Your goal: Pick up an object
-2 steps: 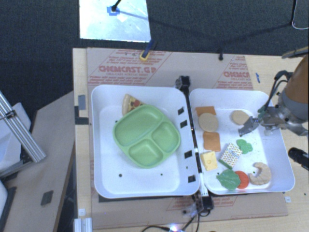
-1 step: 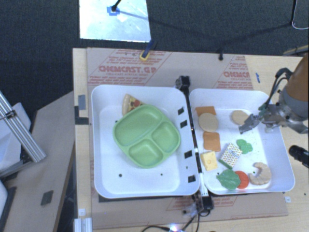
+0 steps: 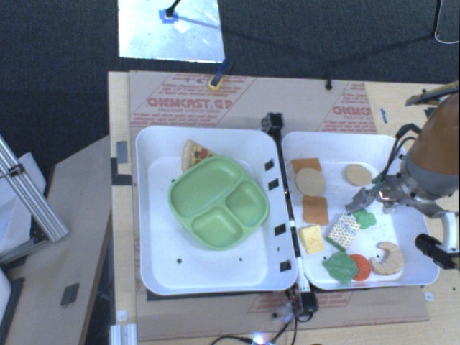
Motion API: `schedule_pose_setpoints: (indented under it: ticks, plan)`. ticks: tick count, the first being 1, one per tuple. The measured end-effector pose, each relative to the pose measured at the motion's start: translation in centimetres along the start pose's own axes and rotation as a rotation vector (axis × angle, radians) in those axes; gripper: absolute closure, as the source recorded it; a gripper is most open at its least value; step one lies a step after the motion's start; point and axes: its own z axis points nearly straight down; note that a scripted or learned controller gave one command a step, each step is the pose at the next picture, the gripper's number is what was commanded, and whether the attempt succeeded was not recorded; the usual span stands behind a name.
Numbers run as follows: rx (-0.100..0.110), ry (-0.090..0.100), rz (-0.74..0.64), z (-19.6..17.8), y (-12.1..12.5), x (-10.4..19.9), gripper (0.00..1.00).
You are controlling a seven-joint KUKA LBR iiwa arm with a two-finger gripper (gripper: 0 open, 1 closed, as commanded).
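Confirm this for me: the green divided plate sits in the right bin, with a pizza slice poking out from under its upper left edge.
Not quite. The camera view shows the green divided plate in the left bin, not the right bin. The rest holds: a pizza slice pokes out from under the plate's upper left edge.

A divided tray point(image 3: 218, 203) lies in the left bin point(image 3: 154, 192), partly over a pizza slice point(image 3: 192, 152); food pieces fill the right bin point(image 3: 410, 146)
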Motion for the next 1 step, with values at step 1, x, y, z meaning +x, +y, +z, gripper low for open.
schedule_pose_setpoints:
  ticks: [1]
  plan:
    - [-0.001,0.000,0.000,4.93,-0.30,0.98,0.00]
